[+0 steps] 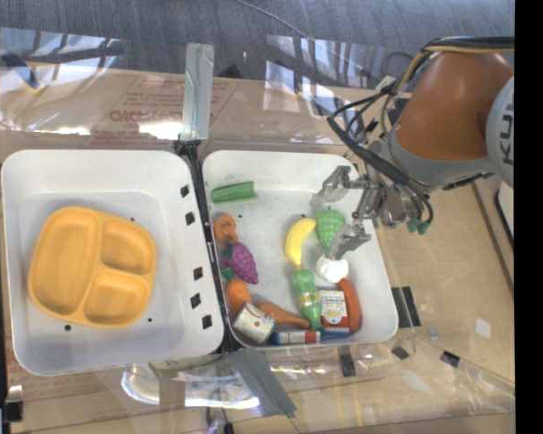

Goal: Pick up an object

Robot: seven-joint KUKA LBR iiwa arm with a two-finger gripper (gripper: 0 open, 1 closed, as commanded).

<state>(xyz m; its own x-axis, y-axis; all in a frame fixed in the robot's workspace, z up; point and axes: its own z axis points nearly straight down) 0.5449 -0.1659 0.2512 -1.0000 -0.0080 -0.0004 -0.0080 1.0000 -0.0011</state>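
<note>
**Gripper over the right bin, fingers spread around the green piece**

Cardboard under clear plastic covers your bench, two white bins side by side. The left bin (18, 242) holds a yellow divided tray (92, 266). Your right bin (380, 287) is crowded along its near edge; the far-left part has open floor around a green pod (233, 192) lying left-right. A banana (298, 240) runs near-to-far. The arm (448, 107) leans in from the right, gripper (338, 213) open wide, straddling a bumpy green item (329, 227) without clamping it.
</note>
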